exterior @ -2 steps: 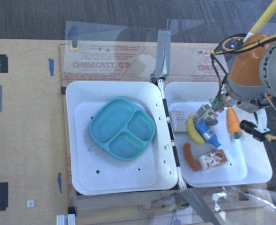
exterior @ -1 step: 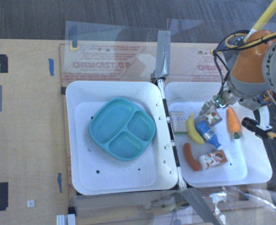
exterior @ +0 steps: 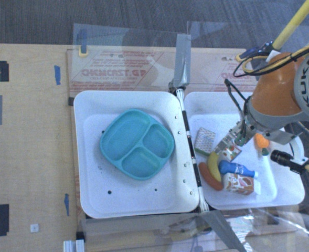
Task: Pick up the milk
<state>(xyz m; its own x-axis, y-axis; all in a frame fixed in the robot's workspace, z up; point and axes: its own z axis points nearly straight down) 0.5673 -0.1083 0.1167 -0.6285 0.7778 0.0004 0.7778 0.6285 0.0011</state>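
Arm's down in the right bin, jaws right over the milk, which sits just beside the banana. Can't tell if they're gripping it. Looks like the grab step; next it needs a firm squeeze and a straight lift.

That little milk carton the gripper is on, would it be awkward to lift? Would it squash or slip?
Probably light: the milk carton is small beside the gripper. Its boxy, flat sides should suit two fingers, though thin card may dent under a hard squeeze. It lies tilted against the banana, so it could twist or nudge its neighbours as it lifts. I can't tell whether it is gripped.
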